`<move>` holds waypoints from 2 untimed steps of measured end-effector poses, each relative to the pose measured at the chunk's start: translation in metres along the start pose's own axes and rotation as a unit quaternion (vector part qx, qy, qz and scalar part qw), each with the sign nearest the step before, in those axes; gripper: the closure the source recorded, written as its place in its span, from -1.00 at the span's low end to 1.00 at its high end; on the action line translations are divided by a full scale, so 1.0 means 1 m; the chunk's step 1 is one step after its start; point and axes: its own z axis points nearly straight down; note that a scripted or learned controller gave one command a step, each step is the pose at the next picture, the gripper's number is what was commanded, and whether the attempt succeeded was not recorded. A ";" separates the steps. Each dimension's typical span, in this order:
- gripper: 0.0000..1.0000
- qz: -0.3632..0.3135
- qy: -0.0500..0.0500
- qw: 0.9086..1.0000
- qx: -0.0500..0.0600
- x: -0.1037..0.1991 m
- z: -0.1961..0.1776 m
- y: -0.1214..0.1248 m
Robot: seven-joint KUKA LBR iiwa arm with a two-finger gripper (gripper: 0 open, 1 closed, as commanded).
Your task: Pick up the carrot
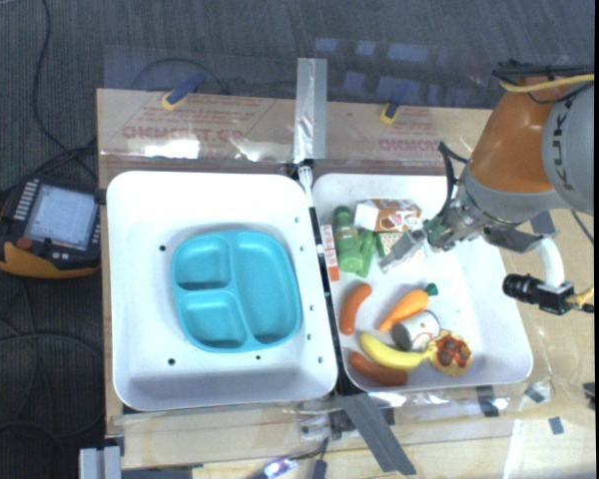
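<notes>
The carrot (403,308) is orange with a small green tip. It lies tilted in the middle of the right bin (499,302), its tip pointing up and right. My gripper (403,247) hovers over the upper part of that bin, a short way above the carrot in the view. It is close to a green bottle (350,248) and a brown packet (387,215). Nothing shows in its grasp.
Around the carrot lie a red sausage (353,307), a yellow banana (389,352), a black-and-white piece (417,331) and a red-yellow toy (450,352). The left bin (140,218) holds a blue divided tray (236,287). A handheld device (48,226) rests on the floor at left.
</notes>
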 end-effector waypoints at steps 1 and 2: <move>-1.00 0.056 0.000 0.998 -0.001 0.024 0.087 -0.045; -1.00 -0.027 -0.002 1.000 -0.001 0.021 0.088 -0.048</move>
